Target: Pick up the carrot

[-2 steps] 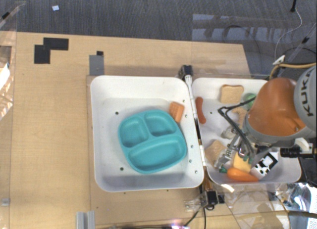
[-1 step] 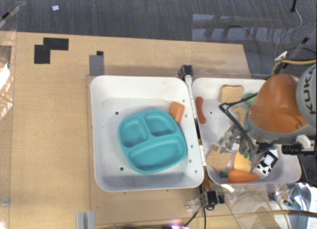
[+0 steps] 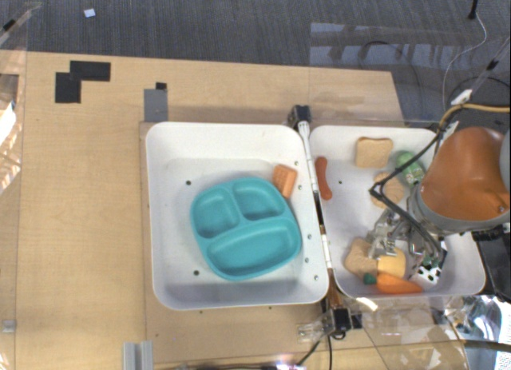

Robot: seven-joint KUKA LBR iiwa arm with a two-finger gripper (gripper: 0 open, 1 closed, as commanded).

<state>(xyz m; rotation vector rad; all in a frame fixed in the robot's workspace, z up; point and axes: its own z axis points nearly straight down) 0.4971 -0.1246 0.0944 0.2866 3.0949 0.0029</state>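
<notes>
Broadly, two white bins sit side by side on the wooden bench: the left bin [image 3: 172,200] carries a teal divided plate [image 3: 246,228] with a small orange block [image 3: 285,180] just beside its upper right corner, and the right bin [image 3: 343,200] carries the clutter and the arm. The arm's orange band [image 3: 467,173] fills the right bin's right side, with the wrist and gripper [image 3: 403,242] hanging below it over the bin's lower middle. Whether the gripper is spread or pressed together I cannot tell; the metalwork and cables there blur together, and nothing is plainly pinched.

Smaller things next: a slice of bread [image 3: 373,152] at the top of the right bin, a green item [image 3: 407,165] partly hidden behind the arm, a red sausage [image 3: 322,178] along the bin's left wall, a tan piece [image 3: 361,256] and a yellow wedge [image 3: 391,266] beneath the wrist, and a black-and-white die [image 3: 429,273].

The carrot [image 3: 396,284] lies against the bin's lower wall, just below the gripper, towards the view's bottom edge. Its long axis runs nearly left to right, green end leftward. By my judgement, the grasp turns on shifting a little toward that wall and closing across the carrot's width.
</notes>
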